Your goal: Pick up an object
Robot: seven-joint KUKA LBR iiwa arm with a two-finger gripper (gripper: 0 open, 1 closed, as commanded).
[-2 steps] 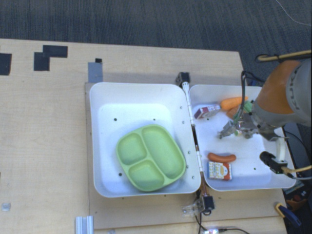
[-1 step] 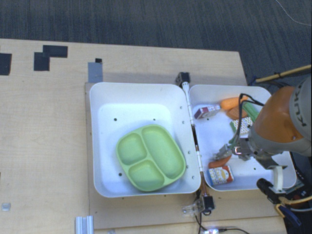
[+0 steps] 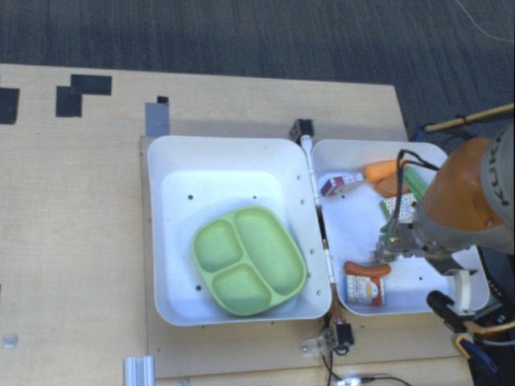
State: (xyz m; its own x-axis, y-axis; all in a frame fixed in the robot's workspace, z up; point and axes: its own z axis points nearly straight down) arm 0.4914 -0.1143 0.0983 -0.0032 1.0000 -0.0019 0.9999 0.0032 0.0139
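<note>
The right bin (image 3: 354, 215) holds a sausage-like red toy (image 3: 367, 268) lying on a small printed packet (image 3: 364, 290) near its front edge. An orange carrot (image 3: 381, 170), a dark red-and-white wrapper (image 3: 341, 184) and a green item (image 3: 415, 182) lie near the bin's back. My gripper (image 3: 389, 246) reaches down into this bin from the right, its tip just right of and above the sausage toy. The grey and orange arm (image 3: 459, 195) covers part of the bin's right side.
The left bin (image 3: 185, 167) holds a green divided plate (image 3: 248, 260) with three compartments. A black clamp (image 3: 303, 128) sits at the back where the bins meet. Cables and a connector (image 3: 338, 336) lie at the front edge.
</note>
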